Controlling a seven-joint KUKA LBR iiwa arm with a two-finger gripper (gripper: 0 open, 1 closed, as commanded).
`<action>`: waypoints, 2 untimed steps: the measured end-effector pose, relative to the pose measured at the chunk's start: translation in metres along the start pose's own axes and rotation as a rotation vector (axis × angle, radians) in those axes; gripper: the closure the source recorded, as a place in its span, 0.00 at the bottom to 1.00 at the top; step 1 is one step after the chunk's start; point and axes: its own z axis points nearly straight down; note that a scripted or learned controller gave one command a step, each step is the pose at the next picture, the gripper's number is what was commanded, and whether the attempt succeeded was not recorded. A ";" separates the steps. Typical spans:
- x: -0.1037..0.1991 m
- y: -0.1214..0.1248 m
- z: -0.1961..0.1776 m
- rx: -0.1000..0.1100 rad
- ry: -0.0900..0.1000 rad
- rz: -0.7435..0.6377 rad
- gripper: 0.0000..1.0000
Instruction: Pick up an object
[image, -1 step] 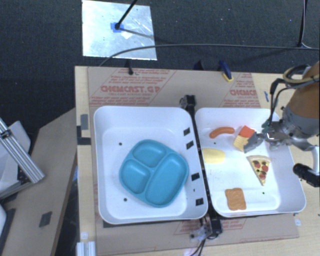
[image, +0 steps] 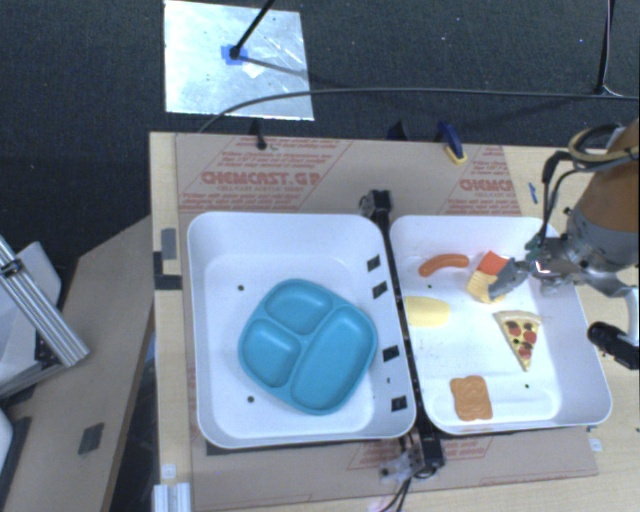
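Cheese wedge, judged light and rigid, is best gripped across its flat sides; state of the jaws cannot be told.

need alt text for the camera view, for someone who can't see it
A grey robot arm reaches in from the right, its hand right beside an orange-and-yellow toy block in the right white bin. That bin also holds a toy sausage, a pale yellow piece, a pizza slice and a brown cracker-like piece. The left white bin holds a blue divided plate.
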 end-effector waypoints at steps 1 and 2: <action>0.009 -0.005 0.048 0.003 0.001 0.001 0.00; 0.005 0.002 0.106 -0.003 -0.001 0.002 0.00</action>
